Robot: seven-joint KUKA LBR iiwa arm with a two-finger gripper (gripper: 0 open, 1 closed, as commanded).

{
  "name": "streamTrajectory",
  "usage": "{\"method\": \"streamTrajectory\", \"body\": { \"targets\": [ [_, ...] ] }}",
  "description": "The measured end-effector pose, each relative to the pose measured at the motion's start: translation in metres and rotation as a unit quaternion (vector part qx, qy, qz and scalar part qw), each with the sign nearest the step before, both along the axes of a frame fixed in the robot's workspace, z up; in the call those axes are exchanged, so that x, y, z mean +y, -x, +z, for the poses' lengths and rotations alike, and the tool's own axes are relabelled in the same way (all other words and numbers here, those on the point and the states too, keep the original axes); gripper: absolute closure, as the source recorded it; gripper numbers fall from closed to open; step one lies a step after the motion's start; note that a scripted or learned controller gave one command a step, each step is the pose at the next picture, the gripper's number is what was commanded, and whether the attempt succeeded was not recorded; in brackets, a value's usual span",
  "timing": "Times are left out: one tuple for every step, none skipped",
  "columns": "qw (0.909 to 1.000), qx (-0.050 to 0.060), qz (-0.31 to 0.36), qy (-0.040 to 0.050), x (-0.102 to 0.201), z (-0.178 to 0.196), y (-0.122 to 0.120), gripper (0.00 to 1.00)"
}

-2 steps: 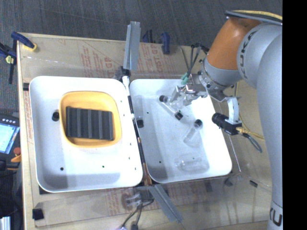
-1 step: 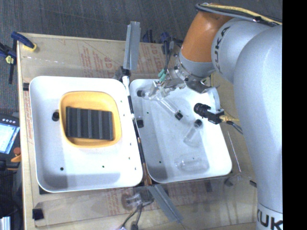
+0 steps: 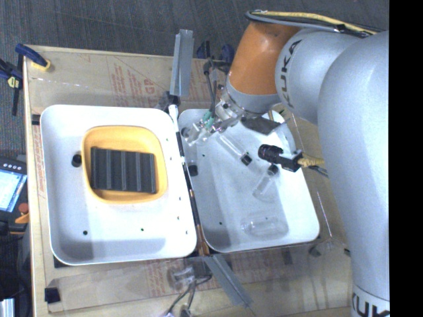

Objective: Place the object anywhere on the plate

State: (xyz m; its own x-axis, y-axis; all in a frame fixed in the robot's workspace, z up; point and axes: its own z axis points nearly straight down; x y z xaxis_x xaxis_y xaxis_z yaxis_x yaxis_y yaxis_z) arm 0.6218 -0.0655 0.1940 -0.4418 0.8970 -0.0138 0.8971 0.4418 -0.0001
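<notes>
From my screen I see the arm (image 3: 330,104) reaching in from the right, its grey casing carrying the black letters "KUKA" beside the orange band (image 3: 261,58); the same letters, cut off, show again low on the base at the bottom right. The gripper (image 3: 210,125) hangs over the far left corner of the right bin (image 3: 225,233), close to that bin's wall. It appears transparent and small on my feed, and I cannot tell how far apart it stands or whether anything sits in it.

To the left of the gripper, across the divider between the bins, the yellow plate (image 3: 125,162) lies in the left bin (image 3: 66,230). A dark ribbed rectangular object (image 3: 123,170) rests flat on the plate, near its middle, inside the raised yellow rim. It is well apart from the gripper.

Just to the right of the gripper and a bit nearer to me, a black cylindrical piece (image 3: 276,155) juts out over the right bin, with a cable running off to the right. Clear, glassy shapes lie on the bin floor below it; I cannot make out what they are.

The desk (image 3: 99,78) under the bins is brown board with faint red printing that I cannot read. Blue clamps (image 3: 30,55) grip its far left corner.
</notes>
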Motion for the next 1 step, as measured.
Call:
{"method": "streamTrajectory", "body": {
  "targets": [
    [0.9932, 0.004, 0.117, -0.0054, 0.0689, 0.0293, 0.0023, 1.0]
  ]
}}
